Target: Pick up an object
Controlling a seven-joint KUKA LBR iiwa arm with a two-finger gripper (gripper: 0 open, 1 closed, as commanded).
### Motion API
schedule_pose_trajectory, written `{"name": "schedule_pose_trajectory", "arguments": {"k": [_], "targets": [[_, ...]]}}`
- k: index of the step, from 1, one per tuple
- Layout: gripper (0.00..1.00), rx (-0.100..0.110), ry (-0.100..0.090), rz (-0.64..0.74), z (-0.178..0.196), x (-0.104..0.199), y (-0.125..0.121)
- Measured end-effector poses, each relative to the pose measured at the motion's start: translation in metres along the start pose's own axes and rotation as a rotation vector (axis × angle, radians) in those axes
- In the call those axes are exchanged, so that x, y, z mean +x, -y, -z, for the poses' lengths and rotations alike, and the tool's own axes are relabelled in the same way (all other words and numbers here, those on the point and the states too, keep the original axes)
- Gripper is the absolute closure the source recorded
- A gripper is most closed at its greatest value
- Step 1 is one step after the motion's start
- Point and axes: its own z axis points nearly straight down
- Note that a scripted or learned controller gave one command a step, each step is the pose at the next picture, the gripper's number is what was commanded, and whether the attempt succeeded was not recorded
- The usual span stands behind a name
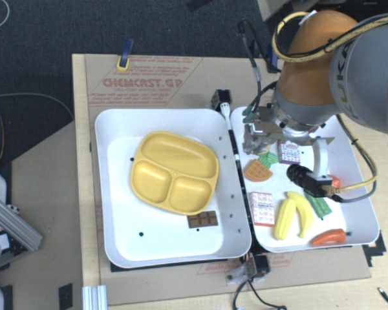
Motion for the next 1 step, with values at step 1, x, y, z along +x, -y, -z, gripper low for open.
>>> {"name": "schedule_pose_trajectory", "arguments": {"k": [1], "targets": [[1.00,-0.001,0.001,-0.002,0.0083,-0.0081,-0.0075]]}}
